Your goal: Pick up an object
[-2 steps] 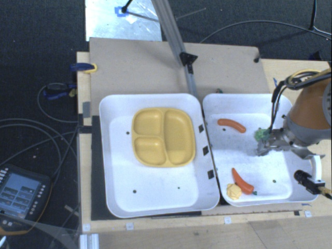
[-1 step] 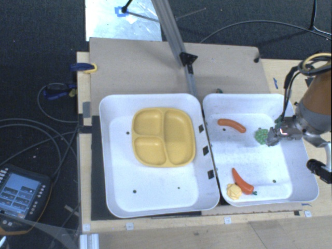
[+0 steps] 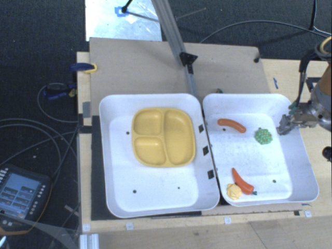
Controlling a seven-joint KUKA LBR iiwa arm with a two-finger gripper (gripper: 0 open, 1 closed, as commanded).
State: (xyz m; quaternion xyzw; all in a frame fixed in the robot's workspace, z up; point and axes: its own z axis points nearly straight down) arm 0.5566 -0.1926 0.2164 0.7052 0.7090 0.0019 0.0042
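Jaws unreadable from up here, gripper [image 3: 286,124] hovering at the right bin's [image 3: 298,160] three o'clock rim. Approach step; green ball [image 3: 263,136] sits just beside, toward nine o'clock. Next: slide over, descend.

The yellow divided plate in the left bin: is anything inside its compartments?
The yellow plastic divided plate shows three compartments with nothing lying in them. It rests on the floor of the left white bin; the bin floor beneath it is covered, so it cannot be checked.

The plate [image 3: 164,137] sits in the left bin [image 3: 116,191]. The sausage [image 3: 231,124], grapes [image 3: 263,136] and carrot [image 3: 242,181] lie in the right bin [image 3: 301,180].
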